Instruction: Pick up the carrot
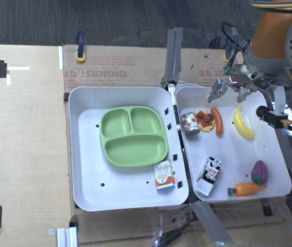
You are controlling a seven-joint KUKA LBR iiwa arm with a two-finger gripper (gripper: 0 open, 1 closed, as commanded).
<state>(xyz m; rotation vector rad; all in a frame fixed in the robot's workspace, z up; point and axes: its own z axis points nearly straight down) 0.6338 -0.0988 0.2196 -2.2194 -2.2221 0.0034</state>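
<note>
Well apart, carrot (246, 189) at the right bin's near edge, claw (232, 90) spread, empty.

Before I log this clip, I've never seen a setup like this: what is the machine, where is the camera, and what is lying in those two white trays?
One fixed camera looks down at a slant on a bench with two shallow white bins. The grey and orange machine at the right is a robot arm; its gripper hangs above the far edge of the right bin, with nothing visibly held.

The left bin holds a green divided plate and a small carton. The right bin holds a can, a pizza slice, a sausage, a banana, a milk carton, a purple toy and the carrot, the thing to pick up, at the near edge, far from the gripper.
</note>
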